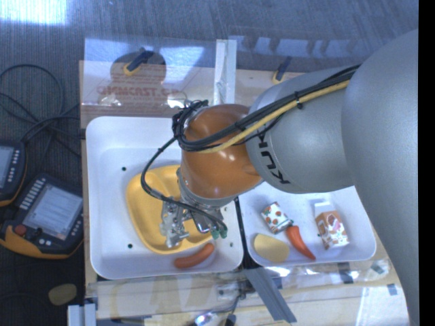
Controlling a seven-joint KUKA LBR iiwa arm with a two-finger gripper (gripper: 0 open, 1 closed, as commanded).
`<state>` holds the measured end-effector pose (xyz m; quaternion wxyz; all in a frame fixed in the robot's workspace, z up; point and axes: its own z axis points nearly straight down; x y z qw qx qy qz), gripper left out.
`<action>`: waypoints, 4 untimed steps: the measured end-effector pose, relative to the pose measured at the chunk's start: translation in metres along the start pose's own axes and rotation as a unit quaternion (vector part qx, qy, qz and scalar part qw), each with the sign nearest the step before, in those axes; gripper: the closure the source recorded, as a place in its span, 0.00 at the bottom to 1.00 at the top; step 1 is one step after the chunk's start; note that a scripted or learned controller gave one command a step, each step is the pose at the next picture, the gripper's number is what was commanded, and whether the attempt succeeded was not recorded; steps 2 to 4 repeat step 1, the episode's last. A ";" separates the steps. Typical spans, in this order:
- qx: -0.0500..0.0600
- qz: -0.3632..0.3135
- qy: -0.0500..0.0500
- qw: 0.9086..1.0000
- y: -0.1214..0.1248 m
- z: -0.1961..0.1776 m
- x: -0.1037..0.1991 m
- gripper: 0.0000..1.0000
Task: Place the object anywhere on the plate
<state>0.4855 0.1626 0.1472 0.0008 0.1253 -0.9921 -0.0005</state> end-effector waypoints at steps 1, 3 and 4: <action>-0.012 -0.032 -0.005 0.999 -0.050 0.028 -0.063 1.00; -0.012 -0.032 -0.005 0.999 -0.050 0.028 -0.063 1.00; -0.012 -0.032 -0.005 0.999 -0.050 0.028 -0.063 1.00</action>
